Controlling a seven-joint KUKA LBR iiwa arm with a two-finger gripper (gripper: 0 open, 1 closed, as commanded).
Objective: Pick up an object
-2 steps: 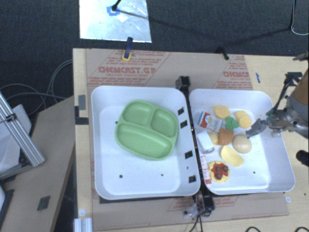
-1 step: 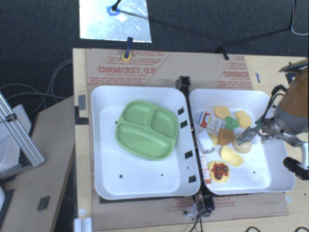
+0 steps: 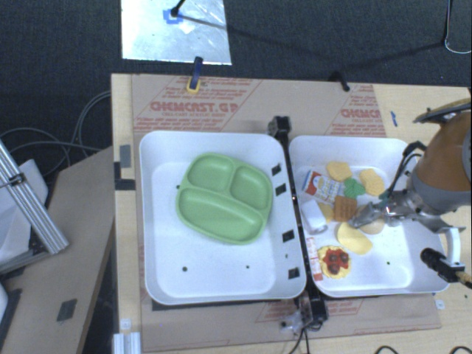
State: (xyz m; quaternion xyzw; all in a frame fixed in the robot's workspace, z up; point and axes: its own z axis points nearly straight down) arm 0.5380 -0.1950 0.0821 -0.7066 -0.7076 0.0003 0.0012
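Right bin (image 3: 398, 275): jaws (image 3: 366, 217) over toy food (image 3: 354, 237), lying diagonally; jaw state unclear.

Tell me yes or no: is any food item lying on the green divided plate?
No. The green divided plate sits bare in the left bin, while the food items are all in the right bin.

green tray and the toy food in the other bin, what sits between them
In the camera view: bare floor of the left bin, then the two bins' meeting rims with black clips, between green tray and toy food.
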